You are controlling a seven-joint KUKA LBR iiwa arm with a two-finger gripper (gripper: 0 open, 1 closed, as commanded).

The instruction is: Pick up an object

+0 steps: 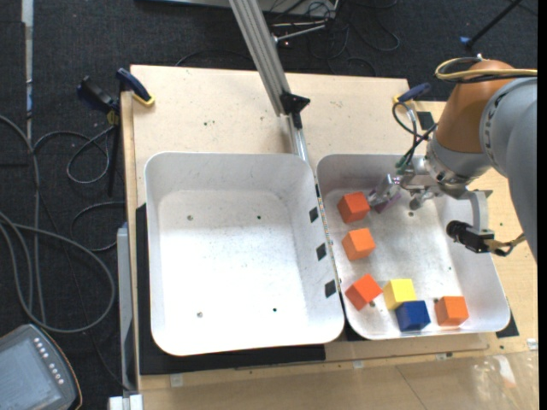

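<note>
Camera view, operator: you have 2 shallow white bins side by side on the bench. The left bin [171, 229] holds no blocks that you can see, just dark specks on its floor. The right bin [479, 267] holds 6 blocks. 1 orange block [353, 206] sits at the far left of that bin, and a second orange block [359, 243] lies just nearer than it. Along the near edge you have a row: a third orange block [364, 290], a yellow block [398, 292] just right of it, a blue block [413, 315] touching the yellow one on its near side, and a fourth orange block [451, 311] further right.

The gripper [386, 193] is down inside the right bin, just right of the far orange block. You cannot tell from this view how far its fingers are spread, and no block shows between them.
</note>
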